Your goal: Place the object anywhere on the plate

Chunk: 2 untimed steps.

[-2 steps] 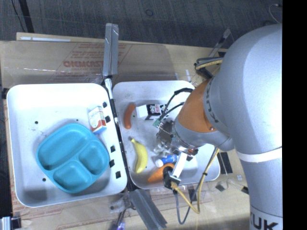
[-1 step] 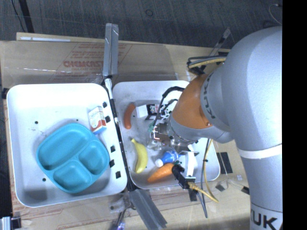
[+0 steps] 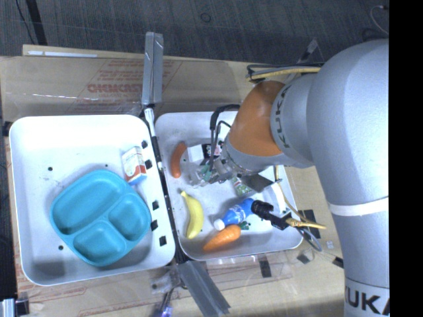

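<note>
Hand (image 3: 210,169) between sausage (image 3: 177,159) and banana (image 3: 193,214).

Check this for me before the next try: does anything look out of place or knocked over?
Nothing is spilled. One oddity: a small carton lies tilted against the rim of the blue plate in the left bin, not on it.

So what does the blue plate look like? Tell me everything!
The blue plate is a light blue tray with rounded corners that looks like smooth plastic. Raised ridges split it into three compartments: one long one along its upper left side and two smaller ones along its lower right. It lies flat, turned at an angle, on the floor of the left white bin, toward the near side. Nothing lies on it. A small red and white carton sits just beyond its upper corner.
</note>
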Each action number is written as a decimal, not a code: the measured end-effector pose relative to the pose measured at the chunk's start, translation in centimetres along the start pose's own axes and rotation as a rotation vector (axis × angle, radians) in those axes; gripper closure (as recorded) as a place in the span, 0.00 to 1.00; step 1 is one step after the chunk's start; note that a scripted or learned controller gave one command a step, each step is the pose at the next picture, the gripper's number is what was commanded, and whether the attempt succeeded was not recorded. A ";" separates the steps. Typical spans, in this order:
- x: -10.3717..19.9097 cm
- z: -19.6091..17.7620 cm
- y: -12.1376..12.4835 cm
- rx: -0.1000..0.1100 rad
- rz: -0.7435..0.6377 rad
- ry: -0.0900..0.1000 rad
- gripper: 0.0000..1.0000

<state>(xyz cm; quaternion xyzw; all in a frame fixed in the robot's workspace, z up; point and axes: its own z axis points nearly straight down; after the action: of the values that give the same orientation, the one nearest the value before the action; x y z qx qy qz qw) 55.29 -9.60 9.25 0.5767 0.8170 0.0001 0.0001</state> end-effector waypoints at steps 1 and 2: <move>-1.7 0.0 2.2 0.001 0.353 0.001 1.00; -0.9 0.0 2.9 0.000 0.380 0.000 1.00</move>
<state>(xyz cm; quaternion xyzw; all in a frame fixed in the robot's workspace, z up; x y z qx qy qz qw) 58.32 -9.43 9.25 0.7205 0.6935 0.0000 -0.0001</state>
